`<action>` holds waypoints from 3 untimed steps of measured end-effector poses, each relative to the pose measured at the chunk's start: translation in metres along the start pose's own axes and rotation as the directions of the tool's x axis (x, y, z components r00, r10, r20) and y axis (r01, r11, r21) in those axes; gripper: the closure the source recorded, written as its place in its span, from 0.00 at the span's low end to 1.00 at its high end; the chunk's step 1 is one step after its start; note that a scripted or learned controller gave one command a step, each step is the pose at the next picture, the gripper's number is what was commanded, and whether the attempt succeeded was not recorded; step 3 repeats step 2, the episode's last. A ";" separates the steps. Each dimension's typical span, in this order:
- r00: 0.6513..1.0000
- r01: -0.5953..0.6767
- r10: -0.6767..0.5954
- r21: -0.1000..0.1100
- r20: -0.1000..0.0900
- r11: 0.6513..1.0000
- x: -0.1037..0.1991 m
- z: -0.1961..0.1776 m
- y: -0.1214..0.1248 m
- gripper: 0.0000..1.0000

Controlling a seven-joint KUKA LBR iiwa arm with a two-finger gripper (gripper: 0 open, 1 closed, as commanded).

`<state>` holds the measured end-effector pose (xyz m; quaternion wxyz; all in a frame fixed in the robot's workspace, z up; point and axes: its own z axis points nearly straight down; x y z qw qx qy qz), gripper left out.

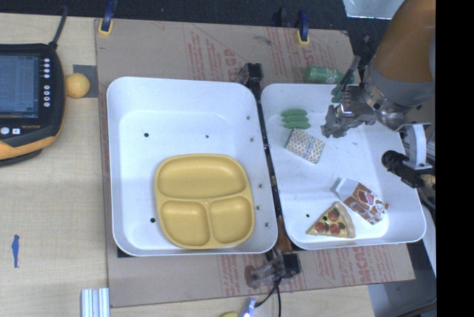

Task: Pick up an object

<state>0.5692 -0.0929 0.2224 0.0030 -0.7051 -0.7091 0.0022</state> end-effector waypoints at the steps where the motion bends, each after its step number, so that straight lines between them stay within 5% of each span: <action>1: 1.000 -0.002 0.002 -0.003 0.002 1.000 -0.028 0.033 0.007 1.00; 3: 1.000 0.000 0.000 -0.002 0.002 1.000 -0.028 0.023 0.007 1.00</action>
